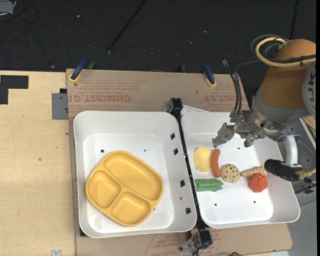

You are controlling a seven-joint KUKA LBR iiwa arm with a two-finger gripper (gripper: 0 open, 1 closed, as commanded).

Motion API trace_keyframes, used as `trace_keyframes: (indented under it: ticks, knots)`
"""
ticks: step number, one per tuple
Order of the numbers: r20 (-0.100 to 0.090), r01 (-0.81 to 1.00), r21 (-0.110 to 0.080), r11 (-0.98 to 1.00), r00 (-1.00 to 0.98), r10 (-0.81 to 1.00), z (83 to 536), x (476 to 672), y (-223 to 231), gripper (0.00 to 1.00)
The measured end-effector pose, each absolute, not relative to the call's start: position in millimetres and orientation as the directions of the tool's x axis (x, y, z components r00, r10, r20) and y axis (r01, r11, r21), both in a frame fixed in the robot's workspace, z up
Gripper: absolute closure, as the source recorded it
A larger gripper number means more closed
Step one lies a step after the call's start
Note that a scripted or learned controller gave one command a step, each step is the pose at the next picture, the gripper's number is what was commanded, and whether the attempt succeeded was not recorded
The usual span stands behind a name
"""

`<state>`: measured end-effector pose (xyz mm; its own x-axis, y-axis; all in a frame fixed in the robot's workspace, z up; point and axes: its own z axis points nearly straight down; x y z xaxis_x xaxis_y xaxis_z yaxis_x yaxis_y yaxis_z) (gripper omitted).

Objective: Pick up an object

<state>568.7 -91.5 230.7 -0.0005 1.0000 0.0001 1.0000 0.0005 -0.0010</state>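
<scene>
A pale yellow piece point(202, 159), an orange sausage point(216, 162), a speckled cookie point(229, 173), a green bean point(208, 184) and a red tomato point(258, 182) are clustered in the right bin point(245, 212). The gripper point(237, 135) is seen above them, fingers spread, nothing grasped. A yellow divided plate point(124, 188) is set in the left bin point(96, 127).

You find one legible marking: red print on the cardboard sheet point(129, 92) under the bins, upside down, reading roughly "CHEMCAST GP". A partial repeat appears near the sheet's right end.
</scene>
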Motion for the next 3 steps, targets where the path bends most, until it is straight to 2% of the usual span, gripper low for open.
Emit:
trace_keyframes:
  ticks: [2, 3]
  knots:
    - [0.000, 1.000, -0.005, 0.000, 0.000, 1.000, 141, 558.9, -97, 0.00]
    - [0.000, 1.000, 0.001, 0.001, -0.001, 1.000, 91, 559.3, -97, 0.00]
